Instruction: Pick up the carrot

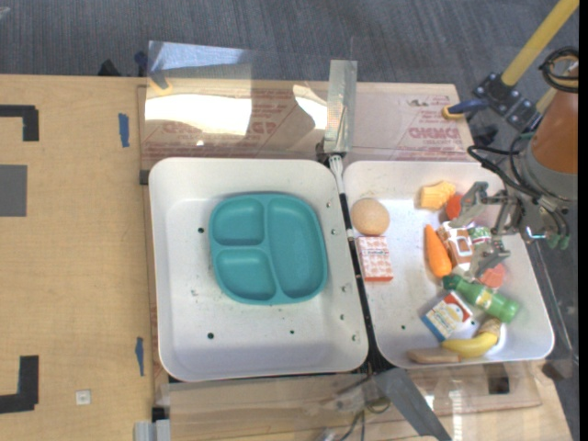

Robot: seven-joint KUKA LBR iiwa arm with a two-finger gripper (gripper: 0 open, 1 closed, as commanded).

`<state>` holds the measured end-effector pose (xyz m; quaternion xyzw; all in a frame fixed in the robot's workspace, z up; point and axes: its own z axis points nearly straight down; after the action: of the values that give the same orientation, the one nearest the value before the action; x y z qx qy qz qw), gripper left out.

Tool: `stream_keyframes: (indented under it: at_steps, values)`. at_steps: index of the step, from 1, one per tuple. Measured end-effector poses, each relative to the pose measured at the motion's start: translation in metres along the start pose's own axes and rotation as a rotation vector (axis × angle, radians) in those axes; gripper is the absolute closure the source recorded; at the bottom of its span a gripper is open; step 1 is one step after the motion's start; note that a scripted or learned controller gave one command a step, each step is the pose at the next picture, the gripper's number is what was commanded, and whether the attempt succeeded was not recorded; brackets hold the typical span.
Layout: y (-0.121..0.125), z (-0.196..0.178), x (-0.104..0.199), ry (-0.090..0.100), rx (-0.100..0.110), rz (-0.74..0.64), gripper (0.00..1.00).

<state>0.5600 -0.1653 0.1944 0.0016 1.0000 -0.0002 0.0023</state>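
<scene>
You had the gripper (481, 232) low over the right bin (395, 315), fingers spread, pinching nothing. Carrot (436, 251) lay in that bin just left of it, beside the small carton (462, 243).

A teal divided plate (269, 247) is sitting in a white bin (175, 274); a second white bin (395, 333) is holding an orange carrot (436, 251), a tan egg (370, 217), a red-and-white patterned carton (375, 259), a green bottle (481, 297), a yellow banana (470, 343) and a blue-edged white box (446, 317). An orange band (560, 141) is showing on the arm.
</scene>
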Motion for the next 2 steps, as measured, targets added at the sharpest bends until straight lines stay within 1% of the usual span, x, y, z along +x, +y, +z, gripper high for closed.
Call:
stream_keyframes:
  at_steps: [1, 2]
  values:
    - [0.0330, 0.0970, -0.0223, -0.006, 0.001, -0.156, 0.00]
    - [0.0354, 0.0873, -0.0237, -0.009, 0.001, -0.160, 1.00]
